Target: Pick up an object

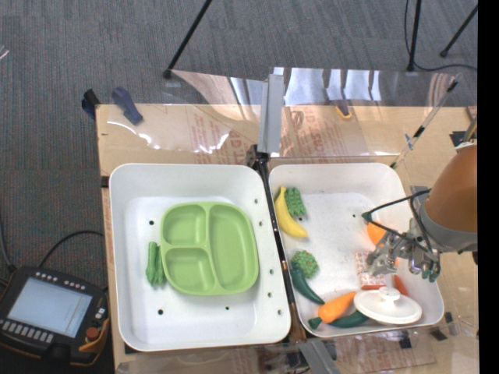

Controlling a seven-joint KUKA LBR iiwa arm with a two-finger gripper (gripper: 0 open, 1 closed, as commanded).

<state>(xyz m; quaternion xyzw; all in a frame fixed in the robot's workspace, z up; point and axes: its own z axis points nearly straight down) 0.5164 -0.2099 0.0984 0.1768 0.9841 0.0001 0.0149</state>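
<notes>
My gripper (pixel 387 259) hangs low over the right side of the right bin (pixel 335 179), coming in from the right edge. Right beside it on the left lies a small pinkish-red object (pixel 365 263), touching or nearly touching the gripper. An orange piece (pixel 376 233) sits just behind it. A white round lid (pixel 387 305) lies in front of the gripper. A carrot (pixel 337 306), a dark green pepper (pixel 304 285), a broccoli piece (pixel 304 262), a banana (pixel 287 216) and a knobbly green vegetable (pixel 295 202) lie further left.
The left bin (pixel 132 185) holds a green divided plate (pixel 209 248) with a green bean pod (pixel 153 262) beside it. A metal post (pixel 270 115) stands behind the seam between the bins. A teach pendant (pixel 51 310) lies at the lower left.
</notes>
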